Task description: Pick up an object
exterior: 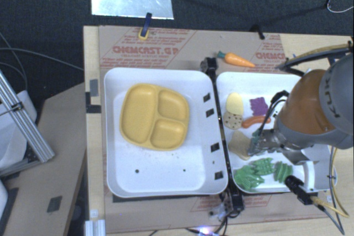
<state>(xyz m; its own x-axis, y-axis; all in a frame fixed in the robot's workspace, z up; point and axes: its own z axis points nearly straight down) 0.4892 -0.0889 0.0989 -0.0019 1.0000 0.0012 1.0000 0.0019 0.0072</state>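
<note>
Currently the claw (256, 145) is lowered into the right bin (276, 81), over a beige piece (239, 145) and just above the green leafy toy (255, 172); its state cannot be told. A miss is likely: items are crowded, so the green toy or the orange piece (255, 120) may be nudged aside, or two things caught together. The yellow tray (154, 116) sits in the left bin (160, 174).
</note>
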